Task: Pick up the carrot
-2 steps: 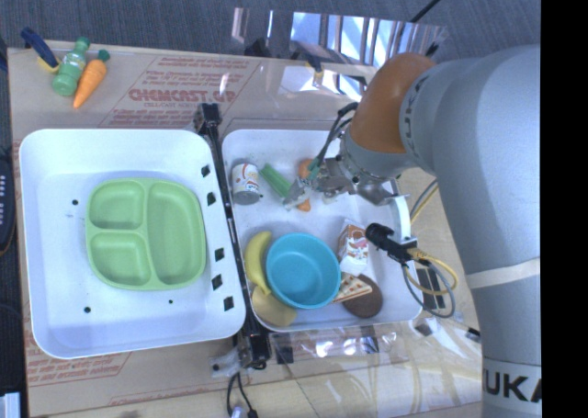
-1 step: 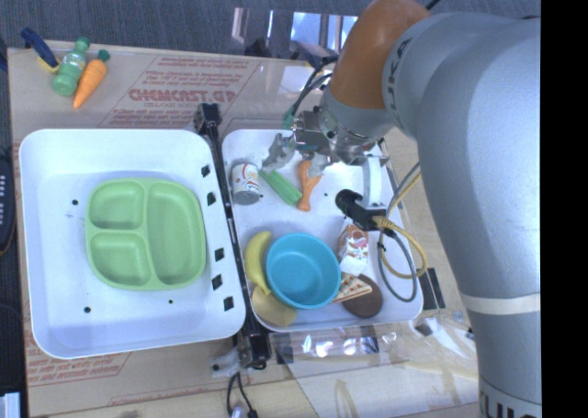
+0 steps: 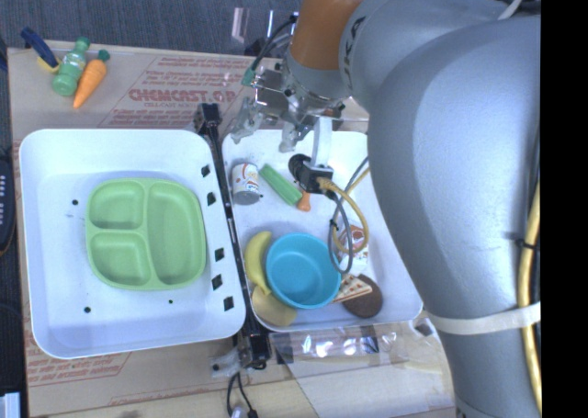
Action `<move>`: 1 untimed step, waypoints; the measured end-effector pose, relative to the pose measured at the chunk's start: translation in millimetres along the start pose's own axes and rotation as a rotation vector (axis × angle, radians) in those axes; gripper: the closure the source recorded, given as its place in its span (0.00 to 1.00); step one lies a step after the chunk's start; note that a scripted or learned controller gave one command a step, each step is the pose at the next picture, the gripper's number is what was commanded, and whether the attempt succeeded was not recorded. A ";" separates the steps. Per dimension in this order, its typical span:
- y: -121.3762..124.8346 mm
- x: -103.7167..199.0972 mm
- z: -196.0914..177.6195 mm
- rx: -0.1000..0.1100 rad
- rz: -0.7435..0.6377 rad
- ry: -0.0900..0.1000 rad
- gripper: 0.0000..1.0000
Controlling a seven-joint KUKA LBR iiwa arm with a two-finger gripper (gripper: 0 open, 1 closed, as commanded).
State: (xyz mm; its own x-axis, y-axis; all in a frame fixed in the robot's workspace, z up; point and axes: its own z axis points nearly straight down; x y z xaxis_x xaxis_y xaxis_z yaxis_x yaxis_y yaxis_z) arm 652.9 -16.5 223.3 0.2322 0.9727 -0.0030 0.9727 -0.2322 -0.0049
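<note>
While end effector (image 3: 276, 122) state is indeterminate | carrot (image 3: 89, 82) at table's far-left corner | light, rigid, slick: grip mid-body.

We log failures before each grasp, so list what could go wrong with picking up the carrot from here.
1. The carrot lies close beside the small can, so the descending gripper could knock or grab the can instead.
2. Cables hang just past the carrot's orange tip and could snag.
3. A second carrot toy sits outside the bins on the cardboard; a program could aim at the wrong one.
</note>
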 end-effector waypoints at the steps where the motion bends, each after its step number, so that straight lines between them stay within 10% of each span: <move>1: -11.1 57.4 33.3 0.007 -0.082 0.003 1.00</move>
State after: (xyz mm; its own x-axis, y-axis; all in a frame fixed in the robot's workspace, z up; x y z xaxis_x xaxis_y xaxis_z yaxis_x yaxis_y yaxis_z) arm 655.3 41.9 190.0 0.1523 0.9883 0.0009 0.9883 -0.1522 -0.0118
